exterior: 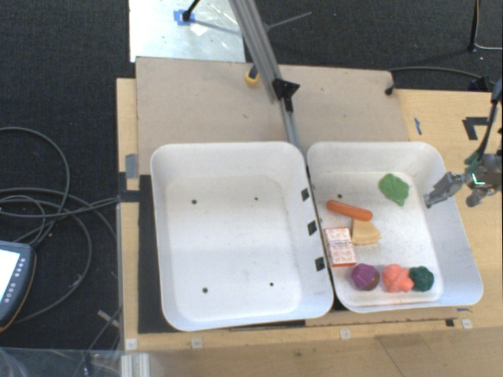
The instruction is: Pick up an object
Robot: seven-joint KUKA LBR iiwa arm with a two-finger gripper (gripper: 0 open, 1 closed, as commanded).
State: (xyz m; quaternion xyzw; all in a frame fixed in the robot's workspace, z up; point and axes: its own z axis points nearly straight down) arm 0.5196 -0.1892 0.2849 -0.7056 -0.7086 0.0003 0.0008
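Observation:
The right bin holds several small items: a green leafy piece, an orange sausage, a tan wedge, a red-and-white box, a purple piece, an orange-red piece and a dark green piece. My gripper hangs at the right edge of the view, over the right rim of that bin and just right of the green leafy piece. Its two fingers stand apart, so it is open, and nothing is between them.
The left bin lies beside the right one, the two joined by black clips along the shared edge. A grey pole slants in from the top toward the bins' far edge. Cables and a handheld pendant lie on the floor at left.

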